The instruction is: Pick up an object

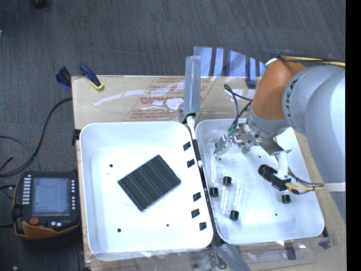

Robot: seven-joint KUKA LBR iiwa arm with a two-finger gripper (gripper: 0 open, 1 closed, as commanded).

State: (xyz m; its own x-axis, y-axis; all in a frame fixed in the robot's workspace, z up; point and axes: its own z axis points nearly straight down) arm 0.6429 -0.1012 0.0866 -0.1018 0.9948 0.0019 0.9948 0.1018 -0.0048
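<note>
A dark ribbed rectangular slab [149,181] lies flat and turned at an angle in the middle of the left bin [96,140]. In the right bin [304,219] lie clear vials with black caps: one [215,179] near the left wall, one [227,189] beside it, and one [234,203] a little nearer the front. A small black cap [286,198] sits further right. My gripper [221,145] hangs low over the back left of the right bin, just behind the vials, and I see nothing held in it.
Several black clips [196,197] line the wall between the two bins. A grey upright post [192,89] stands behind the divider. A teach pendant [45,199] lies on the floor to the left. Blue clamps [84,75] grip the bench's back left corner.
</note>
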